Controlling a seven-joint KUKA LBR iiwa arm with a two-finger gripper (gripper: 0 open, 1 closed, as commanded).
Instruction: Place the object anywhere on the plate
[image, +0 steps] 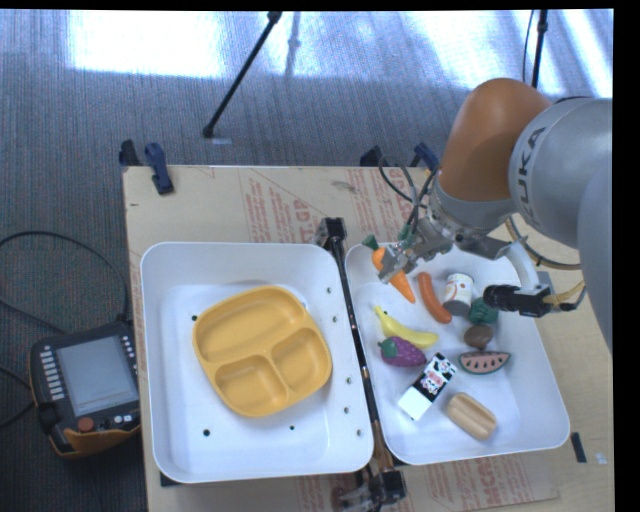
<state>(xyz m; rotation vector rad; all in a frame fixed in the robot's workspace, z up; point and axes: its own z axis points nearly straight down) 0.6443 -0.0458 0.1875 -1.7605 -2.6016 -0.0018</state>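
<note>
One gripper (398, 258) poised over carrot (400, 283), grip state unclear; carrot's tip slanting near-right; "KUKA" legible on arm (540, 150).

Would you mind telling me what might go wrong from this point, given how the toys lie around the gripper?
The gripper sits at the carrot, with the sausage and banana close by, so a grasp may nudge or catch a neighbour. The carrot is slim and tapered, so it may slip out. The plate lies in the other bin, so a loose hold could drop it on the way across.
</note>
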